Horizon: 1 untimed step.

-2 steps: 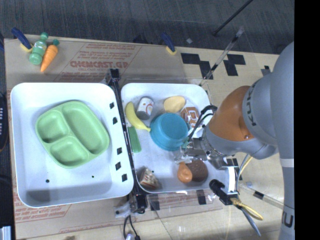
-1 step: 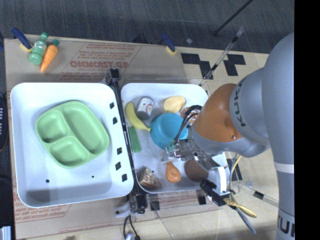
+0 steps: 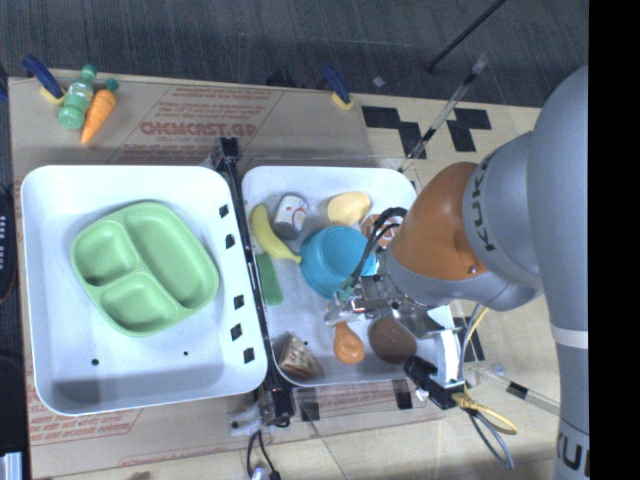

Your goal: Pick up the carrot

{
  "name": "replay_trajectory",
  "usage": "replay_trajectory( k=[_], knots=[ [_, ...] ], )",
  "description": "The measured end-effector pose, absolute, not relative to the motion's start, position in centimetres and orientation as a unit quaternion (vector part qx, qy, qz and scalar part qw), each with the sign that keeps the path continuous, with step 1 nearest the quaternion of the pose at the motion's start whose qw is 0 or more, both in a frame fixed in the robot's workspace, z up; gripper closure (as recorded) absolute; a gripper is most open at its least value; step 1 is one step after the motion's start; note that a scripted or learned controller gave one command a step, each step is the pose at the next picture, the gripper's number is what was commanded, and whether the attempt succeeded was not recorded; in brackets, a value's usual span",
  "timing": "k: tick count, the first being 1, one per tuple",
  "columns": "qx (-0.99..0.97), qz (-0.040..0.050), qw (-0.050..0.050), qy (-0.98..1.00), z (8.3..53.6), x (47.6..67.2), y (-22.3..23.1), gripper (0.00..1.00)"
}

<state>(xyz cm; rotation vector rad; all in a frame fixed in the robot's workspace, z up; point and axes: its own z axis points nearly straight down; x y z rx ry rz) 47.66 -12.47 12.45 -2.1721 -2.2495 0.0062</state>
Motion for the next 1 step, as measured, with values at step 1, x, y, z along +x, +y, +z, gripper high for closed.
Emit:
replay_trajectory(
  k=[1],
  knots=[
    [-0.693,0.0026,0.009,-0.721,13.38,47.72,-12.41,1.00]
  ],
)
